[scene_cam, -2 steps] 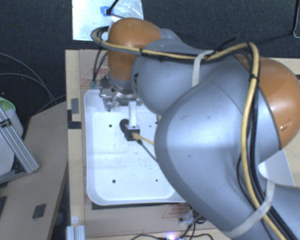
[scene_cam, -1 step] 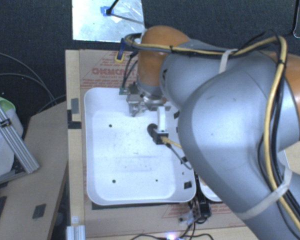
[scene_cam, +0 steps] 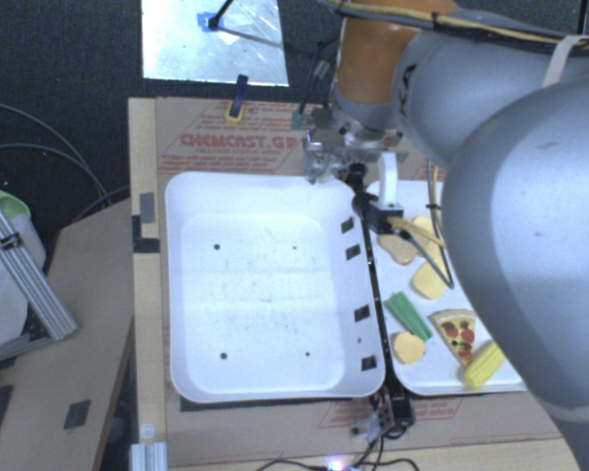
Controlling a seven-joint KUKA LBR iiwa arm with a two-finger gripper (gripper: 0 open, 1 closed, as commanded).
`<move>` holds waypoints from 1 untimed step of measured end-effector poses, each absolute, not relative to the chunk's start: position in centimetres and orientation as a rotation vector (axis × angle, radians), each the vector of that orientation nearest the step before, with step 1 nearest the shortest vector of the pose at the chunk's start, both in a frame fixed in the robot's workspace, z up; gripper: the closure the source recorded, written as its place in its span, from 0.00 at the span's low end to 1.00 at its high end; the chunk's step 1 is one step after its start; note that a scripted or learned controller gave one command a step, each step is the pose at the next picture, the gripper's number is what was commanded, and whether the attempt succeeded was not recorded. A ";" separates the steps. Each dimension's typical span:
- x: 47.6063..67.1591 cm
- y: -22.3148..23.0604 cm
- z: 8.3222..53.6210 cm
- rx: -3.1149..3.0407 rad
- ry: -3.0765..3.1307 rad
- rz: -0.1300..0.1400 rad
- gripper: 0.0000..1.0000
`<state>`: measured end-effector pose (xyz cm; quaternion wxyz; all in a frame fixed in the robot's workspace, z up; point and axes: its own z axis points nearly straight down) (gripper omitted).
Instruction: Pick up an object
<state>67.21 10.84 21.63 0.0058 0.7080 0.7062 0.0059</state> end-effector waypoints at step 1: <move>54.2 14.7 22.3 2.217 2.235 -0.004 1.00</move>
